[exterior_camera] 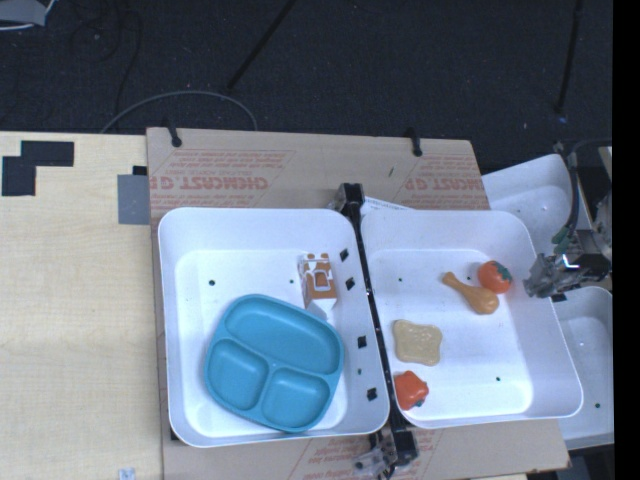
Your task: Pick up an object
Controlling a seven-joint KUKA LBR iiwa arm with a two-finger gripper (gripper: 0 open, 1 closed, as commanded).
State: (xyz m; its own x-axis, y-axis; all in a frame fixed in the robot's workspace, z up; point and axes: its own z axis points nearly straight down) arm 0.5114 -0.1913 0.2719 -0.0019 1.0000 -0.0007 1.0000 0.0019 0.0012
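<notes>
Gripper at the right edge of the frame, just past the outer rim of the right shallow white plastic bin, a small grey metal cluster below dark cabling. Jaw opening impossible to tell from this slanted overhead angle; nothing visibly caught there, nothing from either bin touching it.

Inside the right bin, upper right: round orange toy fruit with a green top, touching or nearly touching a tan drumstick-shaped toy that lies slanted to its lower left. Both near the gripper yet apart from it, with the bin wall between. Centre of that bin: flat beige bread-like slab. Lower left corner of the same bin, against the central divider: small red-orange lumpy toy.

Left shallow white plastic bin: large blue three-compartment plastic plate, tilted, filling the lower half. Above the plate's upper right edge, close to the divider: small orange-and-white boxy toy.

Under both bins, brown cardboard sheet with reversed red lettering. To the left of the frame, pale wooden bench top. Across the top, dark floor with loose cables.
</notes>
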